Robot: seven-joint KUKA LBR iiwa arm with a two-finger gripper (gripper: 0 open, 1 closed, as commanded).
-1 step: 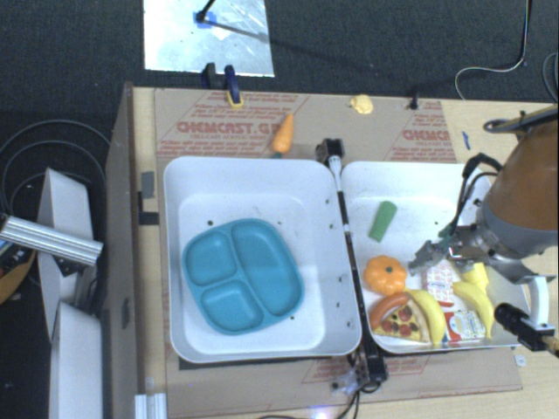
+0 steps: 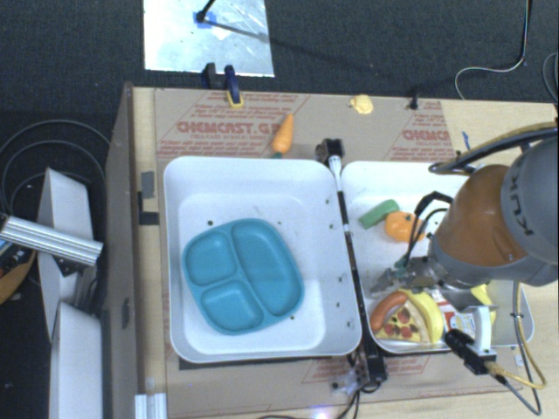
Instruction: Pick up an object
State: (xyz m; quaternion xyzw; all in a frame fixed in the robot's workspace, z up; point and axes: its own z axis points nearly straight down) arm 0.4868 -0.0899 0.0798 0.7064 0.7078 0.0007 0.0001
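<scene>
The arm (image 2: 489,225) reaches over the right bin (image 2: 384,182), its bulk covering much of that bin. The gripper (image 2: 397,278) sits low near the divider, just above a toy pizza slice (image 2: 400,317) and a banana (image 2: 428,314) at the bin's front edge; whether it is wide or narrow I cannot tell. A green block (image 2: 379,213) and an orange ball (image 2: 400,226) lie just beside the arm. The left bin (image 2: 201,190) holds a blue divided plate (image 2: 243,274). A carrot (image 2: 281,134) rests on the cardboard behind the bins.
</scene>
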